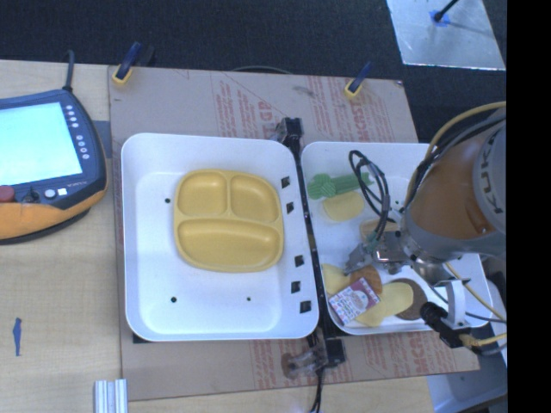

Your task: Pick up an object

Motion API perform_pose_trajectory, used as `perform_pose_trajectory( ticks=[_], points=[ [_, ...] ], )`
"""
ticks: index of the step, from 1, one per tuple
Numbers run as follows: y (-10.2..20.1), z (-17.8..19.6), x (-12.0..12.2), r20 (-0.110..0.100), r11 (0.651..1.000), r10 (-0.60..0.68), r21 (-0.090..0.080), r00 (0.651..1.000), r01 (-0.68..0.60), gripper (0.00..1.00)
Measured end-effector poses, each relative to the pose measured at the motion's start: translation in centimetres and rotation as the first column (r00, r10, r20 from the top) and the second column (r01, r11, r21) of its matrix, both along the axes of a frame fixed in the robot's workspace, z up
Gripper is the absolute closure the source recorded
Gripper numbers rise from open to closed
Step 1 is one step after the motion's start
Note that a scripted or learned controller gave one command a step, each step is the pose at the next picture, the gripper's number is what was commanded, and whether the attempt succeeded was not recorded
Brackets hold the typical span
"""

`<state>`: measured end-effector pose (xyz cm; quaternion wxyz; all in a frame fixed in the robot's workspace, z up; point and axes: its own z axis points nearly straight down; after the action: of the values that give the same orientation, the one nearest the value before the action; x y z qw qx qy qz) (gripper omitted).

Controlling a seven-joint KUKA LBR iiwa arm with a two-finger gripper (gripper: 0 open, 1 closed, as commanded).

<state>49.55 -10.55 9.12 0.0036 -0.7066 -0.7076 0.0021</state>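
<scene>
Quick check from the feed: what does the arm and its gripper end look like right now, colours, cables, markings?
The arm is bulky and rounded, with a broad orange band and grey casing bearing part of dark lettering at the frame's right. A black cable loops off its left side, and a yellow cable arcs over the top. The gripper end is metallic grey. White and yellow wires trail below.

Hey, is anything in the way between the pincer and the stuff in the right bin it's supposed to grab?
Nothing visible blocks it. The pincer is already down inside the right bin, right among the yellow pieces and just above the small red packet. A black cable loops over the bin near the green toy, off to the side.
</scene>
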Motion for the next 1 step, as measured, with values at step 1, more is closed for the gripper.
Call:
perform_pose_trajectory(
  ticks=[1],
  points=[
    [-0.72, 0.05, 0.26, 0.006, 1.000, 0.001, -0.003, 1.000, -0.001, 0.00]
  ],
)
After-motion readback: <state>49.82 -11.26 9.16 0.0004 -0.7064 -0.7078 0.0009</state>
